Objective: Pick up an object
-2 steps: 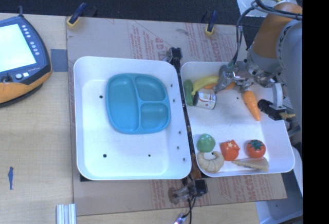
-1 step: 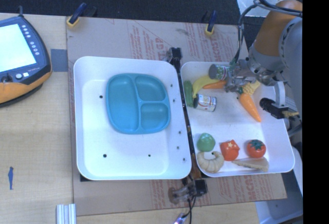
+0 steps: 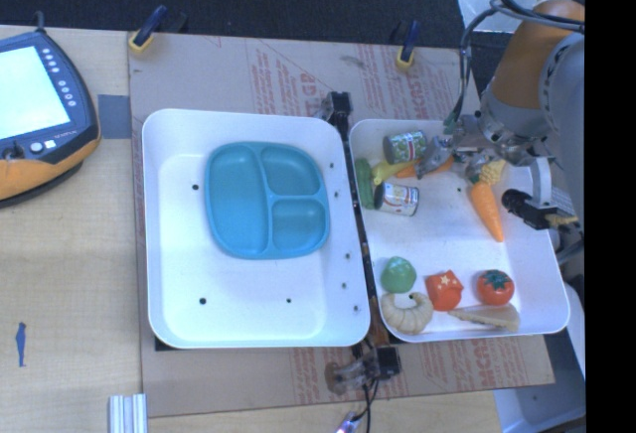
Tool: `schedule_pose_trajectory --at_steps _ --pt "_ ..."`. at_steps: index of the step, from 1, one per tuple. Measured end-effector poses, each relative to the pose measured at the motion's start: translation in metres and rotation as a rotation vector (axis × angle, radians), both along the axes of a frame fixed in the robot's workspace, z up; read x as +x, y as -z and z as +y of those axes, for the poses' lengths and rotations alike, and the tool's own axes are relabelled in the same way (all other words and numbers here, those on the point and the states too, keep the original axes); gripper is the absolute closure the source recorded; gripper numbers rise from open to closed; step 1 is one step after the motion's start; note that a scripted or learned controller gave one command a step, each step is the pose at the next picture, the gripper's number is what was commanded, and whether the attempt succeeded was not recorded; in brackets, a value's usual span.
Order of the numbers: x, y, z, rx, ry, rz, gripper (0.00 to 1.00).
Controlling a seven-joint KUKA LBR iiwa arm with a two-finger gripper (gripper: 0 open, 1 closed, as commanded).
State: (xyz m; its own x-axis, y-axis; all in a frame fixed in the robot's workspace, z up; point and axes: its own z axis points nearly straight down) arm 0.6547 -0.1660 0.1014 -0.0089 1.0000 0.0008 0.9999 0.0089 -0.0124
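Note:
My gripper (image 3: pixel 435 157) hangs low over the back of the right bin (image 3: pixel 542 267), reaching in from the right. It is just right of an upright tin can (image 3: pixel 402 145) and close above an orange and yellow piece (image 3: pixel 396 170). A second can (image 3: pixel 399 198) lies on its side just in front of it. A carrot (image 3: pixel 486 209) and a small corn cob (image 3: pixel 492 169) lie to the gripper's right, under the wrist. I see nothing lifted off the bin floor.
The right bin's front holds a green ball (image 3: pixel 398 274), a red block (image 3: pixel 444 289), a tomato (image 3: pixel 494 287), a bagel (image 3: pixel 406 313) and a pale slice (image 3: pixel 485 318). A green piece (image 3: pixel 364 182) lies by its left wall. A blue divided plate (image 3: pixel 267 199) sits in the left bin (image 3: pixel 179 312).

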Motion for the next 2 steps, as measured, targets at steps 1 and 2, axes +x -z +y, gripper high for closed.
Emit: schedule_pose_trajectory --at_steps 1,2 --pt "0.0002 -0.0106 -0.0004 -0.001 -0.005 0.001 1.0" --pt "0.0001 -0.0103 -0.0003 -0.001 -0.006 0.002 0.0"
